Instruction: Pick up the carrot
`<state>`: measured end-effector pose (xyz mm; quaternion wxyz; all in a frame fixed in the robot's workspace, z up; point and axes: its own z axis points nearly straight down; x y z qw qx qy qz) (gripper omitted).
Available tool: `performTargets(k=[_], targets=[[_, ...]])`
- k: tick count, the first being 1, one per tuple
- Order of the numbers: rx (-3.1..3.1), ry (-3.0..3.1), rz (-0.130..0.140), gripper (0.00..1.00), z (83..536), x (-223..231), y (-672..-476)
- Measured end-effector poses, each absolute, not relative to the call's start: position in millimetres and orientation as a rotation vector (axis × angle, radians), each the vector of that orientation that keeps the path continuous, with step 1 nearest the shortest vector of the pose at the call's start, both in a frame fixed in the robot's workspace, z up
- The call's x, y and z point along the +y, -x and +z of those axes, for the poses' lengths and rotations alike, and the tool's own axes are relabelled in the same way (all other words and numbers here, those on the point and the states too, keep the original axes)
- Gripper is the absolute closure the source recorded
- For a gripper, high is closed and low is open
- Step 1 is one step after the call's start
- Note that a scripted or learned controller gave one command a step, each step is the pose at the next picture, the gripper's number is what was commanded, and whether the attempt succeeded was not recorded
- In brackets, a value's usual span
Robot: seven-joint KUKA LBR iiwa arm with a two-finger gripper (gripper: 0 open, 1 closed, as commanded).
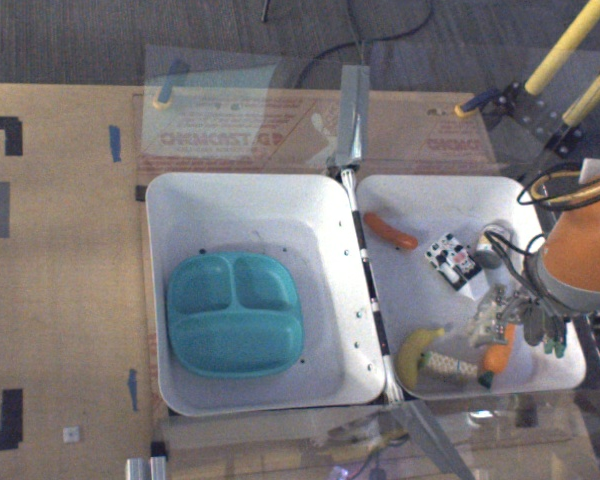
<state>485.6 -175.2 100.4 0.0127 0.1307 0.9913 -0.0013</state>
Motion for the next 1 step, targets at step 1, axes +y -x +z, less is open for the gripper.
performTargets(k=[1], targets=[[3.131, -0.176, 0.001, 1.0, 198.3, -129.6, -481.1]])
